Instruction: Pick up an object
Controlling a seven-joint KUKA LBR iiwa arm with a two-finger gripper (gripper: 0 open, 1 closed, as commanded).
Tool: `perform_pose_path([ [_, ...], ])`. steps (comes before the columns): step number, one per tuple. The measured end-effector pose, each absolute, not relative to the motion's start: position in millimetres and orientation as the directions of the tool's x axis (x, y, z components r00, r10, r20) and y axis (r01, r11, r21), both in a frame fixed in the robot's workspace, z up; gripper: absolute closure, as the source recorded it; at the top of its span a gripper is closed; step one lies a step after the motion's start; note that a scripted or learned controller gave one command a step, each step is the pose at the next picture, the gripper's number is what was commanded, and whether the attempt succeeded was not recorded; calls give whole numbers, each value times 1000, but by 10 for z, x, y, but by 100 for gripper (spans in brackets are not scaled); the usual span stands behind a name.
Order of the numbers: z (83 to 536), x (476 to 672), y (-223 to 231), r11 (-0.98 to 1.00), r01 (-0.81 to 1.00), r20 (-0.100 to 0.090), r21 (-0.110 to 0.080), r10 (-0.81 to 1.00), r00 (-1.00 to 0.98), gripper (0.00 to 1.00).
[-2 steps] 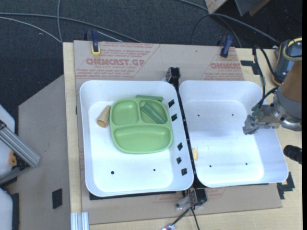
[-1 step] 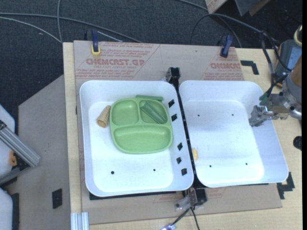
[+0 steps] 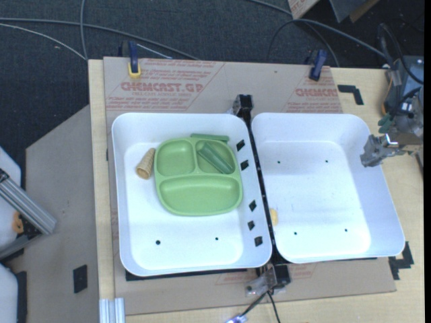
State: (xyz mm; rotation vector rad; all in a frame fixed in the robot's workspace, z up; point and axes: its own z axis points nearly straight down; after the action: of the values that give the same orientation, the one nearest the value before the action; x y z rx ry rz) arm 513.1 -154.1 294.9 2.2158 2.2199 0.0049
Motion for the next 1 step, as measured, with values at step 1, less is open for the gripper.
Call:
perform_pose_path([
  [1,2747,5197,-993,5,1000,3,-2,1000,-5,100],
])
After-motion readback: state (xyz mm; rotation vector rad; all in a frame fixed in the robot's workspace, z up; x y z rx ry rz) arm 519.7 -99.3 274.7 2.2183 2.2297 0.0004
